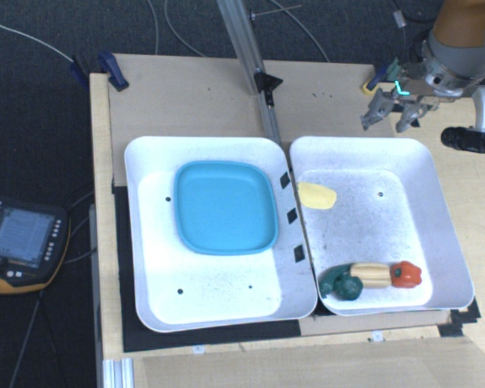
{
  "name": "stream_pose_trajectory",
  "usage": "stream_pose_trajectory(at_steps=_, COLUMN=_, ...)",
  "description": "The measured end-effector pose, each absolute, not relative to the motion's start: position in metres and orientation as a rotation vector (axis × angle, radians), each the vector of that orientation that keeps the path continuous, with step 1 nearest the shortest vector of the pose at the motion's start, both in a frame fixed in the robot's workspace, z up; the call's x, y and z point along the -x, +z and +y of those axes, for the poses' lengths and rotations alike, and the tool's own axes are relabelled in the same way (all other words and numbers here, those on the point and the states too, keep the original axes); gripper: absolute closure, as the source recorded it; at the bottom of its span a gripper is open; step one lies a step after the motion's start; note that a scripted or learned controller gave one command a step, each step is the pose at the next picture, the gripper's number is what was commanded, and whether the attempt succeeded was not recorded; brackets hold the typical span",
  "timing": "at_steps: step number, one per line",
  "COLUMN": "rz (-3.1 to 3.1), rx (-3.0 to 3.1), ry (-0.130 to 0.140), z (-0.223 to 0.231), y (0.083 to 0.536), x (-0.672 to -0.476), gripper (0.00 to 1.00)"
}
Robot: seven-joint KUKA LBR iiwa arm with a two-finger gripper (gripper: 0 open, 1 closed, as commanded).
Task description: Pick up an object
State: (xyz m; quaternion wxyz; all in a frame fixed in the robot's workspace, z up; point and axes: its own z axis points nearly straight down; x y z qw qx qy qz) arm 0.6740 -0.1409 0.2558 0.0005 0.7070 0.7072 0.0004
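My gripper [393, 118] hangs above the bench just behind the right bin's [436, 184] far rim, fingers spread open with nothing between them. Inside the right bin a yellow flat piece [317, 196] lies near the left wall. Along the bin's near edge sit a dark green object [341, 284], a tan cylinder [371, 275] and a red object [405, 274], touching in a row. The left bin [149, 217] holds a blue square plate [225, 207].
A slanted metal pole [246, 43] runs down from the top to the gap between the bins. A teach pendant [20, 241] lies at the far left off the bench. Blue clamps [113, 71] sit at the bench's back-left corner. Cables lie on the dark floor.
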Motion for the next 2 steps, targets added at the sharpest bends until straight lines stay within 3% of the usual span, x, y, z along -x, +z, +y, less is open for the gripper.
stream_pose_trajectory(at_steps=1, rz=2.221, rx=-2.221, ry=0.001, z=-0.141, y=0.256, x=-0.674, gripper=0.00)
stream_pose_trajectory(at_steps=2, rz=2.224, rx=-2.223, ry=-0.004, z=-0.140, y=0.193, x=-0.673, gripper=0.00)
